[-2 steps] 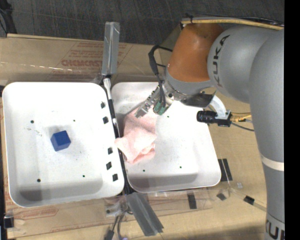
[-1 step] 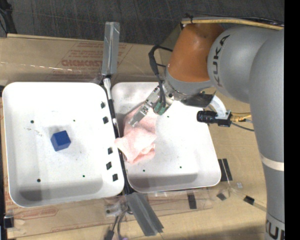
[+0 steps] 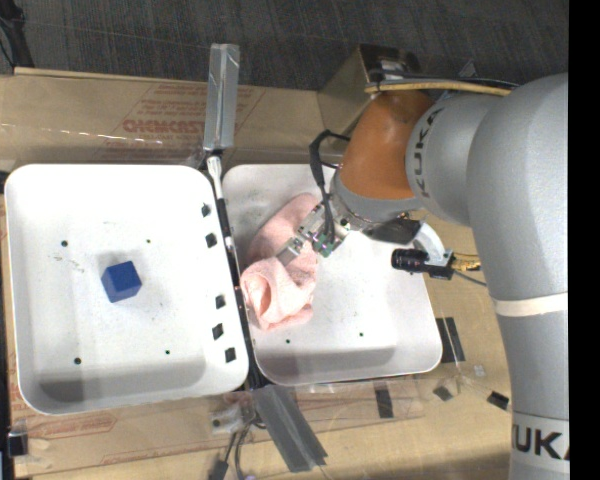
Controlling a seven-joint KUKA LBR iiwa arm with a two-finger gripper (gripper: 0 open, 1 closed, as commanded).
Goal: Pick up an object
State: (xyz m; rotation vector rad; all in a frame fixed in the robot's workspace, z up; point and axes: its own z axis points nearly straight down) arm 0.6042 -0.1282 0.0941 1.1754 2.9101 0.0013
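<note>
Gripper on the pink cloth

The gripper (image 3: 310, 243) touches the pink cloth (image 3: 280, 268) in the right bin (image 3: 420, 353); its opening cannot be judged. Next it probably must lift.

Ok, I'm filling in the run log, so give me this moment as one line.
gripper: down on pink cloth | grasp: cannot tell | cloth: right bin, by divider | blue cube: left bin, untouched

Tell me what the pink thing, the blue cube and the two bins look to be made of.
Pink cloth: soft fabric, matte, judging by its folds and crumpled shape. Blue cube: rigid, likely plastic or foam, with flat matte faces. Bins: smooth white plastic, probably, with rounded moulded corners and a slight sheen.
</note>
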